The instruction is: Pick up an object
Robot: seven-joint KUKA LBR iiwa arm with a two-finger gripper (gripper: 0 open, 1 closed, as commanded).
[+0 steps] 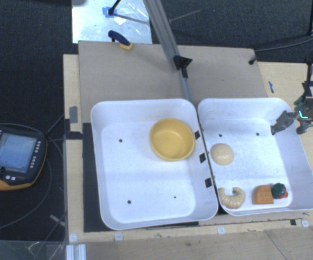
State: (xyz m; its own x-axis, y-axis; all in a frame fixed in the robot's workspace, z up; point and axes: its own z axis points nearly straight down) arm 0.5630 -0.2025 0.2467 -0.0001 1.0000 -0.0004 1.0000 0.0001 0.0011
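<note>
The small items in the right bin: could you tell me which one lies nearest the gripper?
The round cream ball, alone near the bin's left wall, is slightly nearer the gripper than the curled cream piece and the orange block along the front wall.

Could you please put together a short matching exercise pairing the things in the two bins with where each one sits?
Things:
1. yellow bowl
2. cream ball
3. curled cream piece
4. orange block

Places:
A. right bin, near corner on the arm's side
B. left bin, far right part
C. right bin, near corner by the divide
D. right bin, left side, midway

Pairs: 1-B, 2-D, 3-C, 4-A
</note>
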